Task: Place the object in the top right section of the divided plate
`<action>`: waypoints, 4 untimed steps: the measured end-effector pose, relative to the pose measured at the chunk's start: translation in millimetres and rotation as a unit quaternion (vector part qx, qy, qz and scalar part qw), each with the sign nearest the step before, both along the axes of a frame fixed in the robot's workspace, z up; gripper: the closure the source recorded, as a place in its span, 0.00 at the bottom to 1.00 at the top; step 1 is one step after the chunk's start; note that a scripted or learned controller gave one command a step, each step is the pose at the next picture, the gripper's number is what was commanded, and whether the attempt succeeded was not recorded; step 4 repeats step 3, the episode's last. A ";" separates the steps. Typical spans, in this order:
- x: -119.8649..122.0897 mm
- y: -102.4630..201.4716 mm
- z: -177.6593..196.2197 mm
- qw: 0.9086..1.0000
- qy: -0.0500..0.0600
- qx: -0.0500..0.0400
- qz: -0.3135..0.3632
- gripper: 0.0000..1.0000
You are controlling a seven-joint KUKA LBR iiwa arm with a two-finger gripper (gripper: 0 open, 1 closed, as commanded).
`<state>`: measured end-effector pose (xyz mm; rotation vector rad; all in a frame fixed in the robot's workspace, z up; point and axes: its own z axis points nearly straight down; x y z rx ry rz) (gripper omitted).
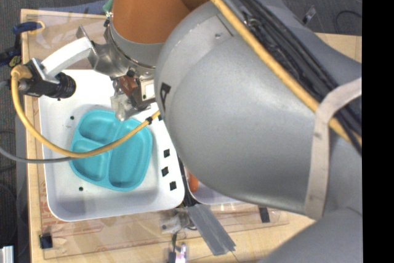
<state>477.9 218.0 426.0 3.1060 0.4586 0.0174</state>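
Turquoise divided plate (114, 151) flat in left white bin (55, 194), lower left of frame; long axis runs upper left to lower right. Object to be placed: cannot tell which. Gripper (126, 98) just over plate's upper edge; grip state cannot tell. Yellow cable (37, 138) loops across plate. Grey arm (246, 101) blocks right bin; small orange patch (192, 182) at its edge.

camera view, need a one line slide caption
Grey arm reaching over the left bin, its gripper above the teal divided plate's top edge.

Grey arm (246, 101) over bin (55, 194), teal plate (114, 151)
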 end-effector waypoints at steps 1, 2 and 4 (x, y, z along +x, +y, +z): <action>-1.9 -58.3 -101.0 0.999 0.007 -0.001 -0.043 1.00; -3.2 -39.8 -191.2 0.998 0.010 0.000 0.063 1.00; -3.2 -39.9 -191.3 0.998 0.010 0.000 0.063 0.00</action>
